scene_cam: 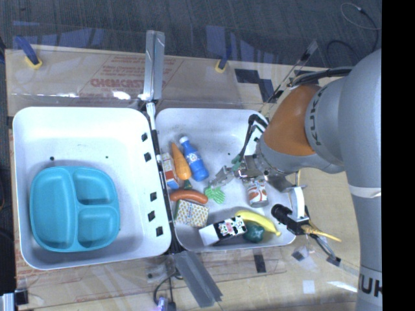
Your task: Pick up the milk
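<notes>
Two-finger gripper [227, 173] over right white bin [214, 118], fingers spread, nothing between them. White milk carton with black cow patches [222, 230] on its side at bin's near edge, beside yellow banana [259, 221].

Dark blue-grey carpeted floor [194, 11] runs along the far side, beyond my gripper [228, 173]. Pale wooden bench top with red printed lettering [117, 76] lies under me and off to my left. Thin black cables [350, 8] trail on the floor behind me. Even overhead light, soft shadows.
</notes>
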`<state>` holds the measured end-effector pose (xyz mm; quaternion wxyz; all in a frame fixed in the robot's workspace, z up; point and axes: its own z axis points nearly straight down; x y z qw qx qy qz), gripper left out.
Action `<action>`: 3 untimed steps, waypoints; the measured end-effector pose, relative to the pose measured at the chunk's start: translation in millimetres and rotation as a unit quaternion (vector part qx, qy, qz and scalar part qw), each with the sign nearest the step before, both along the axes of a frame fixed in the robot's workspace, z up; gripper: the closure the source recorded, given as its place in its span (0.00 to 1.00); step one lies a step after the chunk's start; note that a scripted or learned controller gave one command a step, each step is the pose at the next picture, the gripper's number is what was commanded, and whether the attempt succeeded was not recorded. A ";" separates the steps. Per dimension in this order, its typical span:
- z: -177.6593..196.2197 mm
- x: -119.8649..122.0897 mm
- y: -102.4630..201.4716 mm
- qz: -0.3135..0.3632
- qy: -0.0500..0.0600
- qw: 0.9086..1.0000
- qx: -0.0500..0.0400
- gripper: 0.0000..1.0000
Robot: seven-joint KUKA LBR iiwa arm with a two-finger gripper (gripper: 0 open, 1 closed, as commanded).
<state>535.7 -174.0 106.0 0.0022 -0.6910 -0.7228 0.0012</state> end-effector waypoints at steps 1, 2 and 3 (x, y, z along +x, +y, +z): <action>37.5 36.5 -28.9 0.035 -0.002 0.999 0.000 0.00; 49.0 69.3 -34.3 0.098 -0.003 0.995 -0.001 0.00; -14.1 121.8 -32.1 0.127 -0.002 0.992 0.000 0.00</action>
